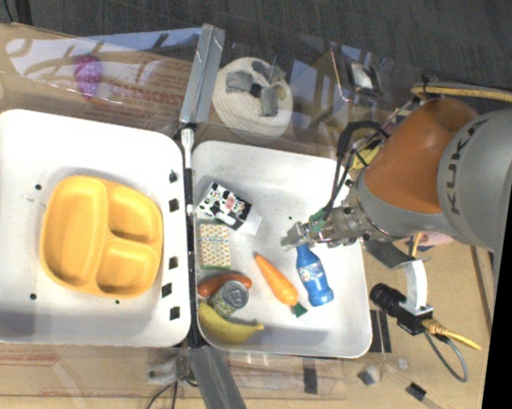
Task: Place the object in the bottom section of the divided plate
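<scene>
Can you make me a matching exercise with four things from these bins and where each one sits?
Things:
1. yellow plate
2. blue bottle
3. banana
4. carrot

Places:
A. just left of the blue bottle
B. right bin, at the gripper
C. left bin
D. near edge of the right bin

Pairs: 1-C, 2-B, 3-D, 4-A

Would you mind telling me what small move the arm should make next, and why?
Probably a short descent onto the blue bottle. The gripper sits just above its cap in the right bin, with nothing visibly held, and the yellow divided plate in the left bin awaits an object.
</scene>
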Motion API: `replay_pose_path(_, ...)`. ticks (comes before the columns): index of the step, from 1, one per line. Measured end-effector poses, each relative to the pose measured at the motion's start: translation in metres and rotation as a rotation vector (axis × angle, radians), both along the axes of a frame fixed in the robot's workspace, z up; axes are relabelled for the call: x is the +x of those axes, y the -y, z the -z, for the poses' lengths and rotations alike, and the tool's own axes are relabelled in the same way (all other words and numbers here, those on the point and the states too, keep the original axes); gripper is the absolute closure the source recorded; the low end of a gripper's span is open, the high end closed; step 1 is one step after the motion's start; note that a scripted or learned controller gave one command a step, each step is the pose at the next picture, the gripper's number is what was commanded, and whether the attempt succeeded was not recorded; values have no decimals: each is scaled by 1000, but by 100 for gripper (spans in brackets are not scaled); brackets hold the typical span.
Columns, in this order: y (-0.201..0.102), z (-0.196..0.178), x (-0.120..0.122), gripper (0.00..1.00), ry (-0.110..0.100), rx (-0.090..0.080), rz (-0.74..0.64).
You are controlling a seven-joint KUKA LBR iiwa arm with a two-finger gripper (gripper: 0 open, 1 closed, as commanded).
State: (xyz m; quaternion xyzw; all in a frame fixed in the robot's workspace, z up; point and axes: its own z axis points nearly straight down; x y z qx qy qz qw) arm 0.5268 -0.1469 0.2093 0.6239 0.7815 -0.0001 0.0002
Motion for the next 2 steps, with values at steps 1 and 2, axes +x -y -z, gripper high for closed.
replay_pose_path(1,-128,-37,43,100,-2,1,-152)
replay_pose_path(2,-223,19,90,100,-4,0,-213)
